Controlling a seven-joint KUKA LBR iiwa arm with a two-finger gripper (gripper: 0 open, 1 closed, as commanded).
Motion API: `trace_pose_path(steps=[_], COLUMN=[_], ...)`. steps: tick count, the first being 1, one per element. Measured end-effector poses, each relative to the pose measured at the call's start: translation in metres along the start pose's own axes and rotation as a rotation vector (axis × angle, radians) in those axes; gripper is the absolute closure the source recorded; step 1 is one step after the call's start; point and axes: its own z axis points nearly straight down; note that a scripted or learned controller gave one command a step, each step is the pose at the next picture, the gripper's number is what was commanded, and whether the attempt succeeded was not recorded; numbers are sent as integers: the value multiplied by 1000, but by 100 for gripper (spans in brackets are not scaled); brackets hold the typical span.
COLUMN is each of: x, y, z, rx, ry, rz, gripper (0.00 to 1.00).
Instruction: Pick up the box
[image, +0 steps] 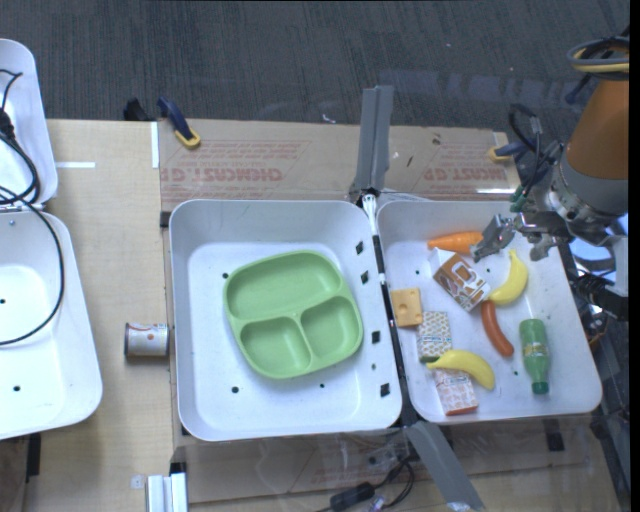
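A pale wooden counter (110, 180) fills most of the view, with dark carpeted floor (300, 50) beyond its far edge. A brown cardboard sheet (290, 165) lies under the far side of two shallow white bins and bears red printing seen upside down, seemingly "CHEMCO17 GF". The left bin (190, 300) holds a green three-compartment tray (292, 312). The right bin (580, 380) holds small food items. The grey arm with its orange band (605, 120) enters from the upper right and leans down over the far right part of the right bin. Its claw (497, 237) hangs just above the bin floor, beside the carrot (455, 241); nothing sits between its fingers, and whether they are spread or closed cannot be told

The box (461, 281), a brown and white carton with unreadable print, lies tilted in the right bin, just below the carrot and near the claw, between it and a yellow banana (511, 279). Near it lie a red sausage (497, 329), a green bottle (535, 355), a second banana (467, 365), a cheese wedge (407, 307), a cracker (434, 334) and a red and white packet (456, 392). A small can (147, 340) lies on its side on the counter left of the bins
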Motion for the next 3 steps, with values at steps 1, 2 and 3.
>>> trace_pose_path(steps=[1,2,3], x=[30,-16,-16], y=[-22,41,41], z=[99,139,131], rx=[0,-8,-6], ry=[0,0,1], rz=[187,21,22], gripper=[0,0,100])
